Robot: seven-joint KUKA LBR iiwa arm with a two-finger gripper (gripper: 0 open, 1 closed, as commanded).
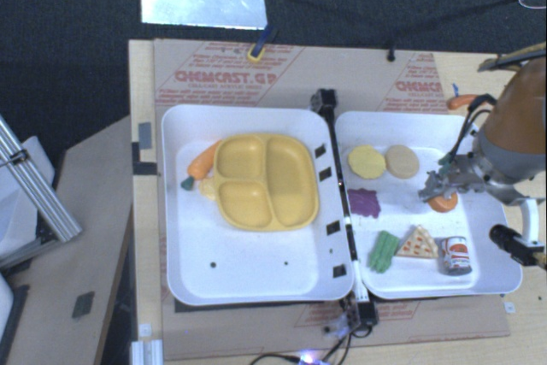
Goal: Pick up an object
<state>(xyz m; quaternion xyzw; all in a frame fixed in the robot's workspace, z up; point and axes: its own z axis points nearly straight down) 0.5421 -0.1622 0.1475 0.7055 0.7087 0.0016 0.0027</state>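
Fingers [433, 186] low in the right bin [427, 121], tips down by a small orange piece [444, 203]. Wide or narrow? Cannot tell from here, too small and dark. Gripper [438, 189] right on top of that orange piece, touching it or just above it. Not clear if held at all.

Same view, rest of the right bin: a yellow round thing [367, 161] and a tan round thing [402, 160] side by side near the far wall. A purple lump [363, 202] close to the wall between the bins. A green thing [384, 250], a toy pizza slice [418, 242] and a little can [455, 256] in a row along the near side.

In the left bin [175, 209]: a big yellow plate [261, 181] with parts in it, and a toy carrot [203, 159] touching its left edge.

How far along? Looks about halfway. Reaching down seems done, with the arm [517, 128] bent in from the right and the orange piece likely the one picked. Left to do: squeeze it well, then lift it up off the bin floor. Nothing up in the air yet
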